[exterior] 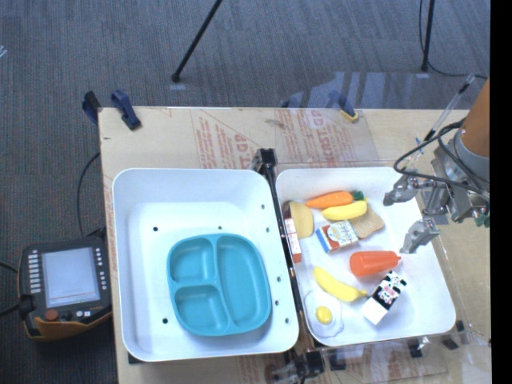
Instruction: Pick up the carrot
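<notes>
The approach is judged under way: the pincer (pixel 410 217) is held released, nothing grasped, over the right bin (pixel 445 301); next, the carrot (pixel 330 200) must be reached.

Robot lab: teach pendant (pixel 66 285), tripod legs (pixel 200 30)

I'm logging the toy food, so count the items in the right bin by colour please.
Orange: 2, tapered plastic carrot, squat orange bottle
Yellow: 2, plastic bananas
Tan or beige: 2, bread slice, potato
Mainly white: 3, fried egg, cow-print carton, small printed box
Total: 9
</notes>
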### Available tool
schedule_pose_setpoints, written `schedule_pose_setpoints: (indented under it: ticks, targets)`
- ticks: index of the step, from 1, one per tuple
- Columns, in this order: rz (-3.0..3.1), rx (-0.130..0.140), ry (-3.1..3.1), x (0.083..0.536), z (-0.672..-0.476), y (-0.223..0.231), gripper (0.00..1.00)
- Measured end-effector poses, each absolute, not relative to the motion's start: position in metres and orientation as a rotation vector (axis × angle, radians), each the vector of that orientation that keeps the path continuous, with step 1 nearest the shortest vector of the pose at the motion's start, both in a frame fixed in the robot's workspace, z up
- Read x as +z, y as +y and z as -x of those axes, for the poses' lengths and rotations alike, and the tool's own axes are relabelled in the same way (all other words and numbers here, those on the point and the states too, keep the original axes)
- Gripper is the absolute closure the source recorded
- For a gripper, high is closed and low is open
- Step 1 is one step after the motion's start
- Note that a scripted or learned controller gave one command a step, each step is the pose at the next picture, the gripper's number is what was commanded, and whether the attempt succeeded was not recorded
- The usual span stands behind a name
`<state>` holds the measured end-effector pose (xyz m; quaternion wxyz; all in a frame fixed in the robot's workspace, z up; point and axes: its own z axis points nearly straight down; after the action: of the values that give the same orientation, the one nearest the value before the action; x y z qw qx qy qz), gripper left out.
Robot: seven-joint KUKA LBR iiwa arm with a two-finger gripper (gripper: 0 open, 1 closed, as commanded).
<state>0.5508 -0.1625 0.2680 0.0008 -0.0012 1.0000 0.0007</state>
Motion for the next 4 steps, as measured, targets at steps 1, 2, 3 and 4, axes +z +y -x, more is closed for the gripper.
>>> schedule_pose_setpoints:
  ticks: [1,2,3,4]
  targets:
    - [0.039,-0.004,3.120,0.111,-0.518,-0.182,0.00]
    - [0.188,-0.001,3.117,0.095,-0.590,-0.121,0.00]
    - [-0.056,0.004,3.136,0.103,-0.631,-0.095,0.00]
    - [-0.510,0.002,3.097,0.088,-0.638,-0.107,0.00]
